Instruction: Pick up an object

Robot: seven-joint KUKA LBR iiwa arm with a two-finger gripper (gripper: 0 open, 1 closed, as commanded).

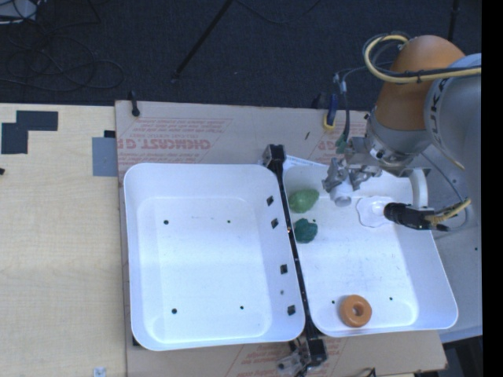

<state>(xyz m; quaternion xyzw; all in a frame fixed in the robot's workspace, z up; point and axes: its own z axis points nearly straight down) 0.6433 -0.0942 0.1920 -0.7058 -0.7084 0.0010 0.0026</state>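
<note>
My gripper hangs over the far part of the right bin. A pale green lump lies just left of it, close to the divider between the bins. A darker green lump sits a little nearer, also by the divider. An orange ring lies flat near the right bin's front wall, well away from the gripper. Nothing shows held in the gripper.
The left bin stands beside the right one, joined along a black-clipped divider. Both rest on a cardboard sheet over the wooden bench. The arm's orange band and grey wrist loom over the right bin's far corner.
</note>
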